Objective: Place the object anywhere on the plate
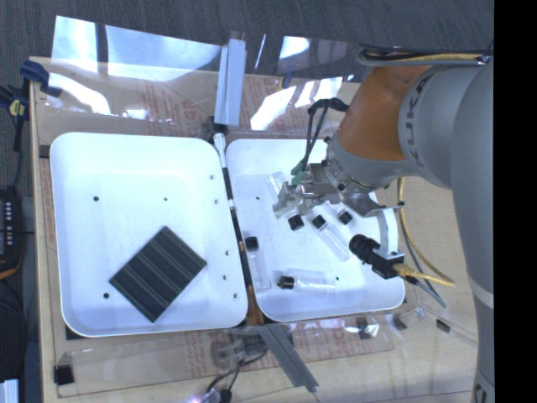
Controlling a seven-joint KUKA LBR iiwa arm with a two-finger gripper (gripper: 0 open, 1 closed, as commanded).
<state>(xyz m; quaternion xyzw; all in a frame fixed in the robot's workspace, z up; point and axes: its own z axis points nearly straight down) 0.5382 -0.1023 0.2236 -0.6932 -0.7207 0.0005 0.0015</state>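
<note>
A dark grey ribbed square plate (159, 273) lies tilted in the front part of the left bin (84, 154). The right bin (252, 162) holds clear plastic tube-like objects with black caps: one (306, 283) lies near the front wall, another (334, 238) under the wrist, and a small one (250, 244) by the left wall. My gripper (300, 198) hangs low over the middle of the right bin, among the clear pieces and far to the right of the plate. The wrist hides what is right below it.
A dark divider ridge (233, 217) separates the two bins. The grey arm with its orange band (377, 120) covers the right bin's far right side. Cables (419, 271) trail off the wrist at the right. A metal bar (229, 82) stands behind the bins.
</note>
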